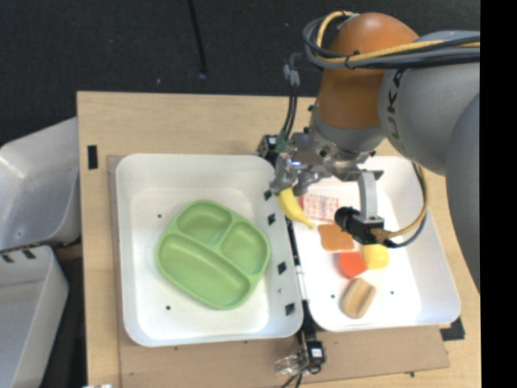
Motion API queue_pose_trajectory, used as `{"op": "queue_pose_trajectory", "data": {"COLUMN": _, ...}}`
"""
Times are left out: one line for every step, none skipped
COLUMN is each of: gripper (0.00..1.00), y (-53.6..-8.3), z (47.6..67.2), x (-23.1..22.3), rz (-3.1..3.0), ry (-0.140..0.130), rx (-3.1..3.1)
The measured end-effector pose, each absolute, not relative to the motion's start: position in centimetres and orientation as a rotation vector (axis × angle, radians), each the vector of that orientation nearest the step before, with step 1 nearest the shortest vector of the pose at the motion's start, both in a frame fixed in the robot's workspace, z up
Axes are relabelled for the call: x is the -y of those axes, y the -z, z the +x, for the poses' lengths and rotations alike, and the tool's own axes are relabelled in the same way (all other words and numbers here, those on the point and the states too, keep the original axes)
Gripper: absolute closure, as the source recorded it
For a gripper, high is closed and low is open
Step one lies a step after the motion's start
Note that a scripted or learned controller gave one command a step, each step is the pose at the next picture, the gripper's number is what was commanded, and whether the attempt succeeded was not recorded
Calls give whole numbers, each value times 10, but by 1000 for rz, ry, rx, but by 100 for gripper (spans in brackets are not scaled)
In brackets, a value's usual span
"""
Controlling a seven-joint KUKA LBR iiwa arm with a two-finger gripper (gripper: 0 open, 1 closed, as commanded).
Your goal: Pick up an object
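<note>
1. One gripper (317, 186) hangs under the grey arm (420, 111) with its orange band (363, 47), low over the upper left corner of the right-hand shallow white plastic bin (440, 285); I cannot tell from this slant how the jaws stand, since the wrist body and cabling cover them.
2. Just beside the gripper, against the bin's left wall, lies a small yellow curved banana-shaped toy (291, 207), partly under the wrist hardware. I judge it the nearest candidate to pick, though I see nothing held.
3. To do this step well, I would want the jaws to straddle the banana across its narrow width, clear of the bin wall, then close and lift straight up before travelling.
4. Next to it sits a flat white card with red print (321, 207), too thin to pinch easily.
5. Further out are a tan toast-like slab (334, 238), a red-orange block (352, 265), a smooth yellow rounded piece (376, 256) and a beige bread-roll-shaped object (358, 298), clustered near one another; the block and roll look chunky enough for a firm grip.
6. The left-hand white bin (133, 314) holds a glossy light-green divided plastic tray (212, 253) with three compartments, wide and shallow, awkward for two fingers.
</note>
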State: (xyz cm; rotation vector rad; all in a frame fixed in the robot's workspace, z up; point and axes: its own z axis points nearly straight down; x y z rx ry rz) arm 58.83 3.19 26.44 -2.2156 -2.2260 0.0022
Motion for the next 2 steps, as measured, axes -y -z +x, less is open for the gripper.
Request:
{"op": "queue_pose_trajectory", "data": {"gripper": 100, "y": -266, "z": 580, "x": -83, "rz": -2212, "ry": 0, "rx": 2228}}
{"op": "queue_pose_trajectory", "data": {"gripper": 0, "y": -266, "z": 581, "x": -80, "rz": -2218, "ry": 0, "rx": 2224}}
